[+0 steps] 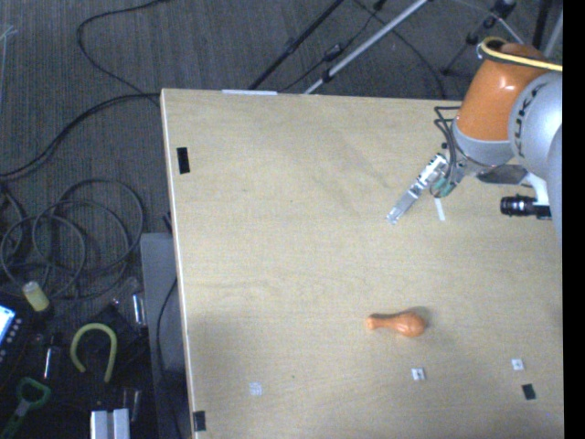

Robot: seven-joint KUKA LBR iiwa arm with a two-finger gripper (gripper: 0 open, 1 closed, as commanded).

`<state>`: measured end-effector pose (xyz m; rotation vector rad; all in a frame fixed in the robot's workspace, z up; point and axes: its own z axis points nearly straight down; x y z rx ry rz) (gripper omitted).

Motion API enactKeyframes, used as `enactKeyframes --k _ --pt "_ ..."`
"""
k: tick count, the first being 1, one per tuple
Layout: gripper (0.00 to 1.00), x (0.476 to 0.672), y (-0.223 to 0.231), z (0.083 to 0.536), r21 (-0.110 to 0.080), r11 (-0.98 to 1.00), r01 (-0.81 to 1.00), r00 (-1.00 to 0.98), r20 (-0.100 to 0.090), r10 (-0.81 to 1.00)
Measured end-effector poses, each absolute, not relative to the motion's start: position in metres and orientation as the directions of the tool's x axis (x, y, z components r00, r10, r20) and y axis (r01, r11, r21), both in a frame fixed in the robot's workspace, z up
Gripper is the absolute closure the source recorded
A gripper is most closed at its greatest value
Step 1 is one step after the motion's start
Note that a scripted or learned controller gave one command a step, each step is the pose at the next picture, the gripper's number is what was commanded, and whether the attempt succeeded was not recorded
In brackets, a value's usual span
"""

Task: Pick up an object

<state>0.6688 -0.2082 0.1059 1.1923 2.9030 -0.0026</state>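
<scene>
An orange, pear-shaped object point(398, 323) lies on its side on the tan board point(274, 245), toward the lower right. My gripper point(417, 212) hangs over the board's upper right part, well above and slightly right of the orange object. It is open: one silver finger point(408, 200) slants down to the left and the other, a short white tip, stands apart from it. Nothing sits between them. The grey arm with its orange band point(498, 94) comes in from the right.
The board's left edge drops to a carpeted floor with cables, a yellow hook and tools point(91, 346). Small white and black markers point(418, 373) dot the board near its lower right. Tripod legs point(384, 26) cross the floor behind the board.
</scene>
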Motion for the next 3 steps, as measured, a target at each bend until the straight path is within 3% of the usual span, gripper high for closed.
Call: enactKeyframes --k 2,3 --pt "0.0 0.663 -0.189 0.111 0.0 0.776 0.63 -0.776 -0.002 0.63" --pt "0.0 0.65 -0.223 0.172 0.0 0.498 0.867 -0.498 -0.003 0.867"
